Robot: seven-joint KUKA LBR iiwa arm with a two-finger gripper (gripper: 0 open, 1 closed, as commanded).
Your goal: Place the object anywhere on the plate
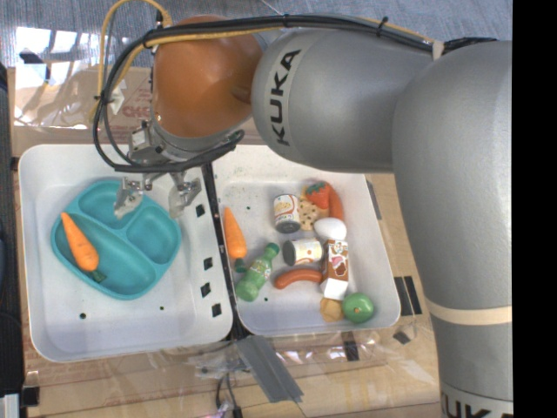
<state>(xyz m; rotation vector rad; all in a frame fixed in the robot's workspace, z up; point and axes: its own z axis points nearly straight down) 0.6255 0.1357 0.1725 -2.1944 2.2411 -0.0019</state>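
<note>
Claw [155, 192] above plate's [139, 264] orange carrot [78, 242].

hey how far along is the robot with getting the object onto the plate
Looks done: a carrot already lies on the teal plate in the left bin. In hand: nothing visible; the gripper hovers over the plate's upper edge, fingers apart with nothing between them. Left: probably just pulling the arm away. Another carrot and other toy foods sit in the right bin.

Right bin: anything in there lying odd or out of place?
Mostly a normal jumble. One carrot lies apart from the pile, against the divider-side wall of the right bin, with the green bottle tipped on its side just below it. Nothing looks spilled or damaged.
</note>
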